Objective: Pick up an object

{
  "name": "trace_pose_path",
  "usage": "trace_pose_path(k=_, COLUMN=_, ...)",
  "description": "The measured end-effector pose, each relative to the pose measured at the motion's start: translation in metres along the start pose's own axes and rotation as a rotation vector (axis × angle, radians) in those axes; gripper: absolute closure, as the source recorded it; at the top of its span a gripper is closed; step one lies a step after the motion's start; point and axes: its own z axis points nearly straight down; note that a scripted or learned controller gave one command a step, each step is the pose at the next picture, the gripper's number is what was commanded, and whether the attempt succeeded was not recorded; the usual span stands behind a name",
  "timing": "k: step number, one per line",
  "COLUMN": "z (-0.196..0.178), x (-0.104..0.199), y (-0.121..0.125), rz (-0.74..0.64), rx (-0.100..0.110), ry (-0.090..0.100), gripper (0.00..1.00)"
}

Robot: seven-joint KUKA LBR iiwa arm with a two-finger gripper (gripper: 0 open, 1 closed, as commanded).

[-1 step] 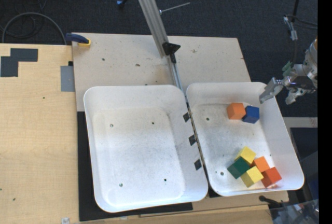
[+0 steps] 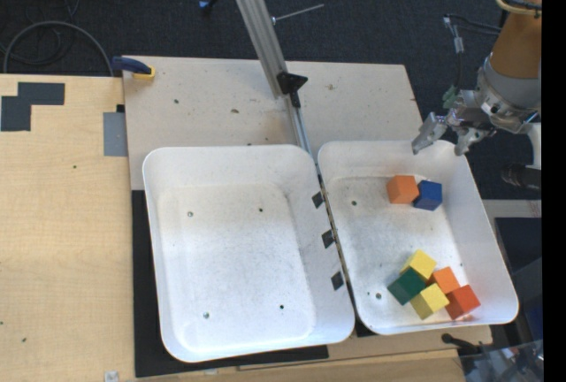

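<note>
In the right bin (image 2: 371, 301) an orange cube (image 2: 402, 189) touches a blue cube (image 2: 429, 194) near the far end. A cluster lies at the near right corner: two yellow cubes (image 2: 422, 265) (image 2: 430, 301), a green cube (image 2: 408, 286), an orange cube (image 2: 446, 279) and a red cube (image 2: 462, 301). My gripper (image 2: 446, 138) hangs over the bin's far right rim, above and right of the orange and blue pair. Its two fingers stand spread apart with nothing between them.
The left bin (image 2: 230, 256) lies beside the right one, with black clips (image 2: 327, 237) along the shared edge. A slanted aluminium bar (image 2: 261, 26) rises behind the bins. A blue and yellow clamp (image 2: 134, 67) sits at the board's far left corner.
</note>
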Motion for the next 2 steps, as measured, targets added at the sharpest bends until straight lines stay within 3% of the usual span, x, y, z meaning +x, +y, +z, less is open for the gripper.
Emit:
trace_pose_path(k=1, z=0.017, x=-0.009, y=0.002, rz=0.004, rx=0.0, ry=-0.001, gripper=0.0)
trace_pose_path(k=2, z=0.016, x=-0.009, y=-0.033, rz=0.005, rx=0.001, ry=0.0, gripper=0.0)
